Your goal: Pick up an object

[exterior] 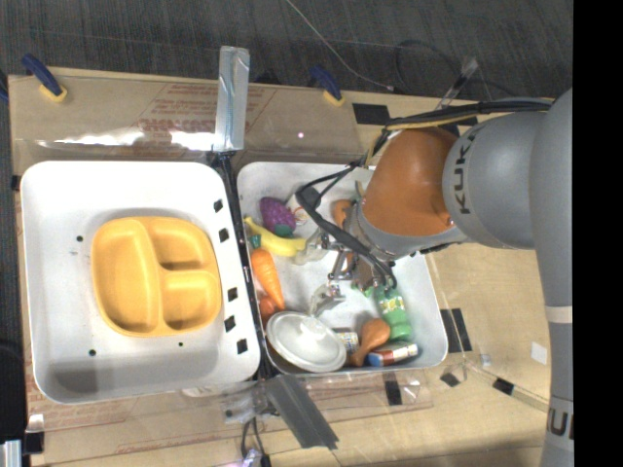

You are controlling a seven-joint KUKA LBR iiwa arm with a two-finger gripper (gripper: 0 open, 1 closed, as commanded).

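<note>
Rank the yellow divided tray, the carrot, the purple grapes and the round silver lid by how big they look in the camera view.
1. yellow divided tray, clearly largest
2. round silver lid
3. carrot
4. purple grapes

Carrot and grapes are a near call: the carrot is longer, the grapes rounder.

The grey arm reaches in from the right, its orange band bent low above the wrist. The gripper points down and leftward, cables looping just behind it.
</note>
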